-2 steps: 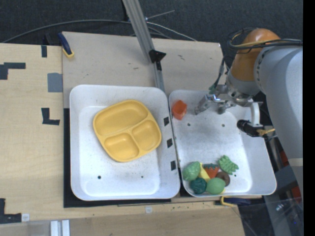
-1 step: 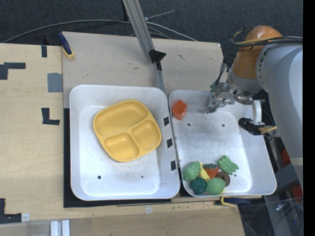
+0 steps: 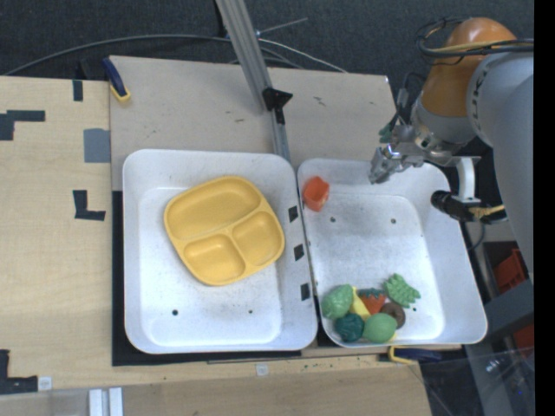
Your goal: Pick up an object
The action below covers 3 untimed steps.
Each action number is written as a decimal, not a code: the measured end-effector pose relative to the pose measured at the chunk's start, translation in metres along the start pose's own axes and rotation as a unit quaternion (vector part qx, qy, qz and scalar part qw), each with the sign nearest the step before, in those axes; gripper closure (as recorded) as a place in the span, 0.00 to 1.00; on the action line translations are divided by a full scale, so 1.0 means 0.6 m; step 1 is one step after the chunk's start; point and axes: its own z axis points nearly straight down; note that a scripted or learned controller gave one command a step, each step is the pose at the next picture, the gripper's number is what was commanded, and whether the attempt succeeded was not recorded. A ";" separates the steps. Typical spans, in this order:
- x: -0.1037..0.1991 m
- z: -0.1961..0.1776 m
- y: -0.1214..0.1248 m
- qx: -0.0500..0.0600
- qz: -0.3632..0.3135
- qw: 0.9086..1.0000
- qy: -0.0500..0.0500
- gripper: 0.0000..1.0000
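Note:
My gripper (image 3: 379, 174) hangs over the far edge of the right bin (image 3: 451, 258), pointing down, with nothing seen between its fingers. An orange block (image 3: 316, 192) rests in that bin's far left corner, well to the left of the gripper. A heap of small toy foods lies at the bin's near edge: a green leafy piece (image 3: 339, 301), a dark teal piece (image 3: 349, 327), a round green one (image 3: 379, 328), a red and yellow piece (image 3: 371, 302) and a green frilly piece (image 3: 402, 289).
The left bin (image 3: 143, 258) holds a yellow divided plate (image 3: 225, 229). A grey metal post (image 3: 251, 59) slants down to the ridge between the bins. The arm's grey body and orange band (image 3: 468, 68) stand at the right.

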 end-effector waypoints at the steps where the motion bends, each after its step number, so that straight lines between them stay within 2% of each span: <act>1: 0.007 -0.082 0.017 -0.001 0.000 1.000 0.000 1.00; 2: 0.013 -0.155 0.020 0.000 0.000 1.000 0.000 1.00; 3: 0.105 -0.155 0.022 0.002 -0.002 1.000 0.001 1.00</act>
